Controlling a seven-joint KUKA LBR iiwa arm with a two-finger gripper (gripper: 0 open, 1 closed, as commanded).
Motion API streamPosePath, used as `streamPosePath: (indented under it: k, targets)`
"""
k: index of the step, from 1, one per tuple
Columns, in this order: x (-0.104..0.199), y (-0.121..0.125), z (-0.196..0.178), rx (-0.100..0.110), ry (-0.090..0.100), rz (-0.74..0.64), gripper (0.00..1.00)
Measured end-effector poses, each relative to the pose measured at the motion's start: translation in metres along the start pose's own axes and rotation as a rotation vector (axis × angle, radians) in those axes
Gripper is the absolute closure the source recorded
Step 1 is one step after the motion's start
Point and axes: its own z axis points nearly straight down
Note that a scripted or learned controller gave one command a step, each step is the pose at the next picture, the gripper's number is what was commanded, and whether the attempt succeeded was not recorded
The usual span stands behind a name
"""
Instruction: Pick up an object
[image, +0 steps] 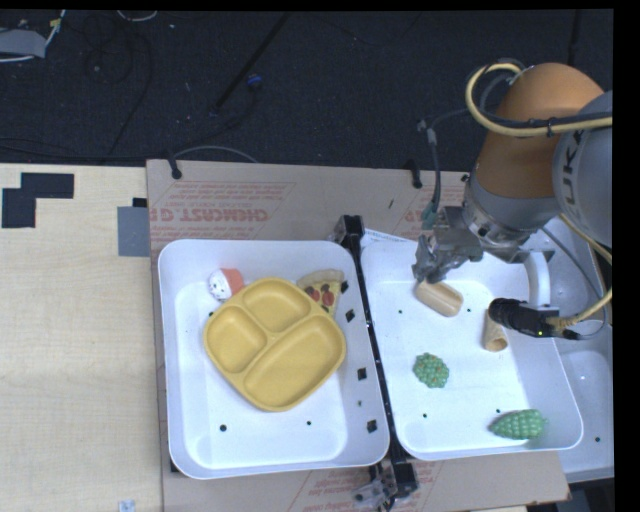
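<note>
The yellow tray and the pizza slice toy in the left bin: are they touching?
Touching. In the camera view the yellow tray overlaps the lower edge of the pizza slice, with no white bin floor showing between them.

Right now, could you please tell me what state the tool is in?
Tool: poised just above the tan bread-like piece in the right bin; open or closed cannot be told.

looks like a robotics lab: plywood bench (70, 330) with black marker patches, two white bins (190, 440) on cardboard (260, 205), loose cables (235, 85) across dark floor, toy food for trials.
</note>
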Motion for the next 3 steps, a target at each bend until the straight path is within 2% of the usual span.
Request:
streamPosePath:
  k: [1,3]
  targets:
    - [0.055,0.001,0.000,0.000,0.000,0.000,1.00]
    - [0.157,0.011,0.041,0.001,-0.001,0.000,1.00]
